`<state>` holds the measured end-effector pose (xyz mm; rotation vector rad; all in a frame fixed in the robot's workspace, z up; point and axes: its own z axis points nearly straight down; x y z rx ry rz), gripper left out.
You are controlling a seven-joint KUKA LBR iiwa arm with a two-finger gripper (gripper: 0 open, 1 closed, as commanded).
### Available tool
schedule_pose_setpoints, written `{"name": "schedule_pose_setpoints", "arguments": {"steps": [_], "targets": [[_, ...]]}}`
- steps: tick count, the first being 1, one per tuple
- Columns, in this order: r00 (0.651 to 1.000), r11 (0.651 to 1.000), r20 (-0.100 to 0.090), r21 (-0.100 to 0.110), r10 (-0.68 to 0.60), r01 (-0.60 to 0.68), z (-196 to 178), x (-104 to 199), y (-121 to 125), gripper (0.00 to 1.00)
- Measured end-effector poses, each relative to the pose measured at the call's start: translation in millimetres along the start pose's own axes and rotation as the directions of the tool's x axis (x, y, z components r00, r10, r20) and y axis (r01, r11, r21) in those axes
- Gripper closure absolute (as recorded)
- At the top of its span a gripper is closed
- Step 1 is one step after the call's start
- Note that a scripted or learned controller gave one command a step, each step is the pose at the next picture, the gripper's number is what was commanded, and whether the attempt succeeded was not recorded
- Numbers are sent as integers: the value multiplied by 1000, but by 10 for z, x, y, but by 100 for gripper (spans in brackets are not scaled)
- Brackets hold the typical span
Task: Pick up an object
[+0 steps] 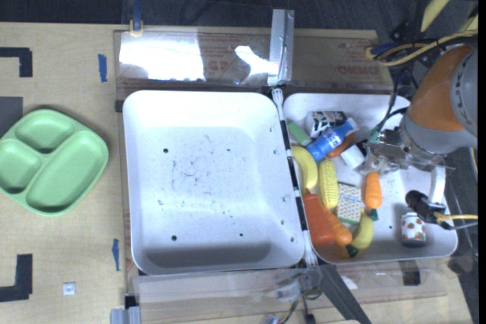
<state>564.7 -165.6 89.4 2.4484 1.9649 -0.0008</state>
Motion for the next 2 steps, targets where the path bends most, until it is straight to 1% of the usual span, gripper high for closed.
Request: {"name": "schedule_pose_setpoints", "arguments": {"steps": [1, 2], "targets": [[997, 997, -1, 1, -83, 83, -1585, 474, -223, 100], [958, 958, 0, -1, -286, 286, -2171, 437, -641, 100]]}}
